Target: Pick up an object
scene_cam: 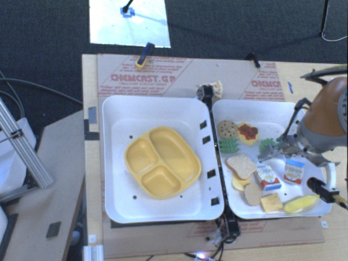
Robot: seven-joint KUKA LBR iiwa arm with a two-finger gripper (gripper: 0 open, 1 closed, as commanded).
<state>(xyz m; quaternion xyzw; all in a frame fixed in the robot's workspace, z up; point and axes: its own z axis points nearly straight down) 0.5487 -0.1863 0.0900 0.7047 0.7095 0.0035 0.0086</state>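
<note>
The right bin [272, 109] holds several toy foods. Among them are a chocolate-chip cookie [226, 128], a yellow slice with red topping [247, 133], a spiky green piece [228, 145], a bread slice [241, 166], two small cartons [267, 176] [293, 171], a cheese block [271, 202] and a yellow banana [300, 203]. My gripper [265, 155] reaches in from the right and hangs low over the bin's middle. It sits just below a small green piece [267, 144] and above the left carton. Nothing visibly sits in its grasp.
In the left bin [117, 145] lies a yellow divided plate [162, 161]. A black hinge strip [212, 145] runs between the bins. A brown round piece [252, 194] and a yellow piece [238, 182] lie near the bread. The arm's orange band [326, 113] hangs over the right bin's edge.
</note>
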